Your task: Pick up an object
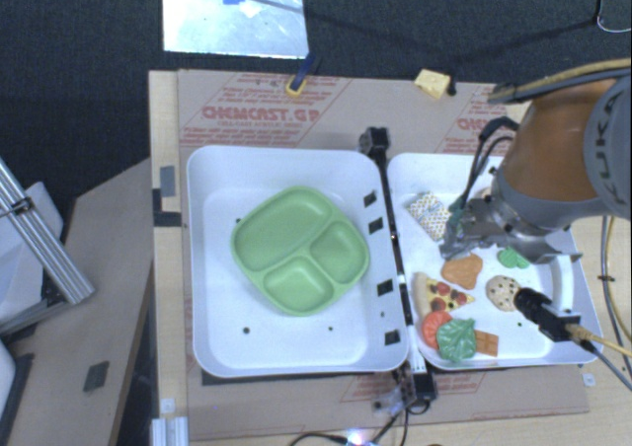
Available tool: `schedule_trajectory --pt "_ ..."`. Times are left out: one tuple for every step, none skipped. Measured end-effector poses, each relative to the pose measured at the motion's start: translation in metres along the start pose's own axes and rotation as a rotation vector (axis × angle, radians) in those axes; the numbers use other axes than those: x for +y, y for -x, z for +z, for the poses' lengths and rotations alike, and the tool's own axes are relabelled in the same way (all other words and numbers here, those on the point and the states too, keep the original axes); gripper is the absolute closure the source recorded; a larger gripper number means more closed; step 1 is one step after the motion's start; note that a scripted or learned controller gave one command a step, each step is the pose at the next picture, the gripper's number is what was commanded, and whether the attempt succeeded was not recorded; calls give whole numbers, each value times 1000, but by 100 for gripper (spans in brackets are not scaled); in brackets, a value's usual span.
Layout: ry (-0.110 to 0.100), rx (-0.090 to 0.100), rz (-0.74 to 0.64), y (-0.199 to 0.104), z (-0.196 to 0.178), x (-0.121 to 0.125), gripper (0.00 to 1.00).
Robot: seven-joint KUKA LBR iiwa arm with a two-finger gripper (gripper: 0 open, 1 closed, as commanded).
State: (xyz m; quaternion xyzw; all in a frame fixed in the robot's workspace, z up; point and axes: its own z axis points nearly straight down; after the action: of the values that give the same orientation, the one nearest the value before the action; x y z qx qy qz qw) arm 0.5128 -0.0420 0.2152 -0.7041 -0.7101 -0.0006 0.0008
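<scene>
Two shallow white bins sit side by side on the bench. Left bin (212,237): one light green divided plate (299,250), three compartments, lying flat, well to the left of the claw. Right bin (415,173): toy food items and the arm's working end.

Claw (462,233): lowered into the right bin, at its middle; whether its tips stand apart or together cannot be told, as the wrist and cables cover them.

Items, placed relative to the claw:
- Patterned white piece (428,213), just up and to the left, near it.
- Orange-brown piece (461,269), directly below, close; contact cannot be told.
- Small green piece (513,259), to the right, partly under the wrist.
- Cookie with dark chips (502,290), below and right.
- Pizza slice (438,292), below and slightly left.
- Green leafy piece (456,337), farthest below, over a red piece (432,328) and beside an orange waffle-textured piece (485,342).

No item is seen between the tips.
</scene>
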Motion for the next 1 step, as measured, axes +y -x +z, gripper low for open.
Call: schedule_trajectory --pt "3 -2 6 8 -19 3 100"
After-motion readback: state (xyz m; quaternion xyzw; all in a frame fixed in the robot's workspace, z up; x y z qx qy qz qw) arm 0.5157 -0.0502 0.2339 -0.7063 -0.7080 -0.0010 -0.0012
